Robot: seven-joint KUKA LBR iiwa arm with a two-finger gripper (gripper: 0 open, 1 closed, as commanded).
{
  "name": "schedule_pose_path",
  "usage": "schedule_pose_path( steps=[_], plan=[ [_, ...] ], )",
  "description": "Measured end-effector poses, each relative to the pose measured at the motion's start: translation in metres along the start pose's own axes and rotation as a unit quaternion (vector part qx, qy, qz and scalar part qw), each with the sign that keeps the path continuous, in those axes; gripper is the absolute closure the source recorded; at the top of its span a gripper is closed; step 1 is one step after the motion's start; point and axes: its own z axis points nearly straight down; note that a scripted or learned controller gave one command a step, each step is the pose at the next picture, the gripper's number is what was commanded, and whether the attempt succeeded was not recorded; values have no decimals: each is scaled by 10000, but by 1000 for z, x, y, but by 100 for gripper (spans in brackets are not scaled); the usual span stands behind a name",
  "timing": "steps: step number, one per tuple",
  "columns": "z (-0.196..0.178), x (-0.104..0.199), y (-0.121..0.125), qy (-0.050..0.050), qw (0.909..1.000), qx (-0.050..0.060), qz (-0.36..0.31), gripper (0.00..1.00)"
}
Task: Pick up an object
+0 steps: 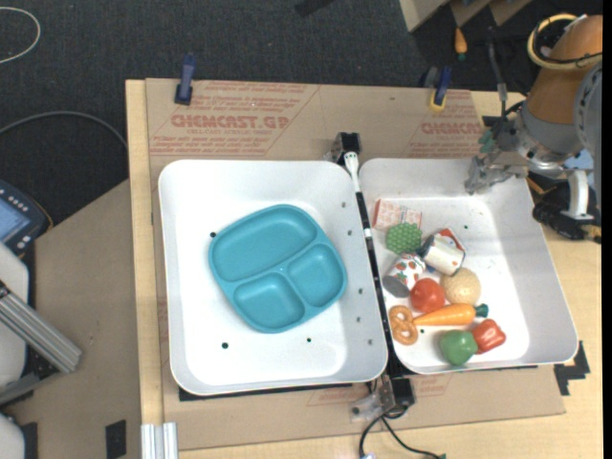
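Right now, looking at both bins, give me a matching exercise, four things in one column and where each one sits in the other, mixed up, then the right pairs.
Things:
1. teal divided plate
2. carrot
3. green pepper
4. gripper

Places:
A. right bin's near edge, beside the red pepper
B. middle of the left bin
C. above the far corner of the right bin
D. lying across the right bin, just below the tomato

Pairs: 1-B, 2-D, 3-A, 4-C
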Motion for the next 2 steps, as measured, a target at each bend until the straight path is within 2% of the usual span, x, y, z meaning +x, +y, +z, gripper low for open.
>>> schedule_pose_path(
  steps=[1, 2],
  plan=[
    [-17, -19, -7, 8, 10000, 60, 46, 100],
    [-119, -7, -76, 29, 9999, 94, 52, 100]
  ],
)
